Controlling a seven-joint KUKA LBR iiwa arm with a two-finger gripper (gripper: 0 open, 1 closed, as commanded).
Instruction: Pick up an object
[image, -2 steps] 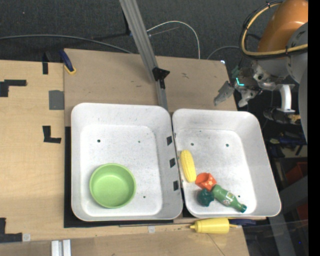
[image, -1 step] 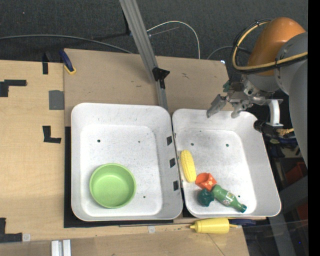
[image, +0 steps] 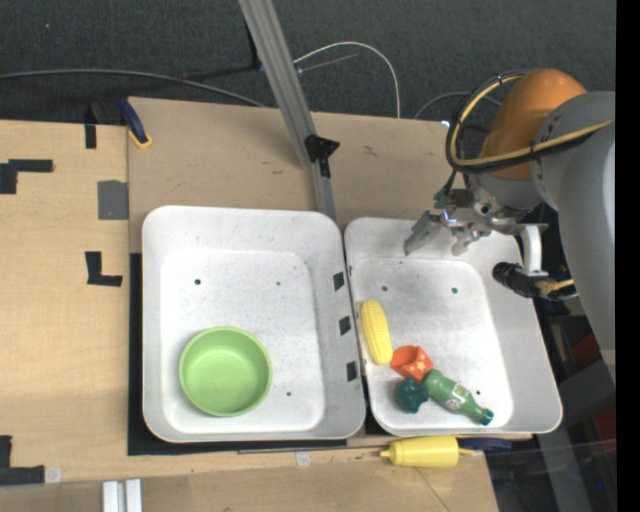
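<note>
Three objects low in right bin (image: 520, 330): corn (image: 376, 331), orange piece (image: 410, 361), green bottle (image: 450, 393). Gripper (image: 443, 233) at far rim, seemingly spread, empty. Approach step; next descend onto corn.

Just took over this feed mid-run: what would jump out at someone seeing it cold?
The lime-green bowl sits alone in the left bin. In the right bin, a yellow corn cob, an orange piece and a green bottle cluster at the near side. The gripper hovers over that bin's far edge.
</note>
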